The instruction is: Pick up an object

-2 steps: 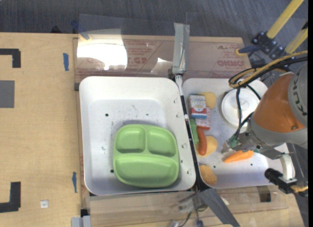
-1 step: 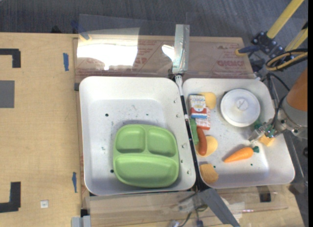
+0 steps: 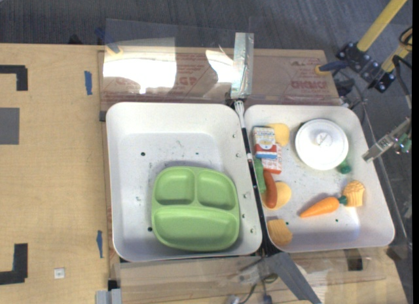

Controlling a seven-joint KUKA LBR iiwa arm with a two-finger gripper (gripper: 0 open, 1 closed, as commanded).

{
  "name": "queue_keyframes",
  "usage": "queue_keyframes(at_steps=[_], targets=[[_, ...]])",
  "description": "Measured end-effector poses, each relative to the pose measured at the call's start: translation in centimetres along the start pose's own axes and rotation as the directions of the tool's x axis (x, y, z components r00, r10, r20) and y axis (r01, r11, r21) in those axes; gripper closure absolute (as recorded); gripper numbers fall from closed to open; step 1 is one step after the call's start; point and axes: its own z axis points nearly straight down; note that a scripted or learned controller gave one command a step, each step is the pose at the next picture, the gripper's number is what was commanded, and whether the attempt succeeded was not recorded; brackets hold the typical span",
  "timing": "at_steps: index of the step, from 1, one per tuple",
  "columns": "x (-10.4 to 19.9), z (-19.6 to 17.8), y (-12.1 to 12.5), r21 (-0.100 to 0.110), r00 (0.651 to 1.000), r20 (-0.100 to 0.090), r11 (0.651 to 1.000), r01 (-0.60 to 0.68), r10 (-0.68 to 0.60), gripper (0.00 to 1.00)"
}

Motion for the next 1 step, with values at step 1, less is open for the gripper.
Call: queue_keyframes(at_steps=[1], targets=[[0.22,0.65,-0.16,0.010,1.000,-0.010,1.000,0.001,0.000,0.00]])
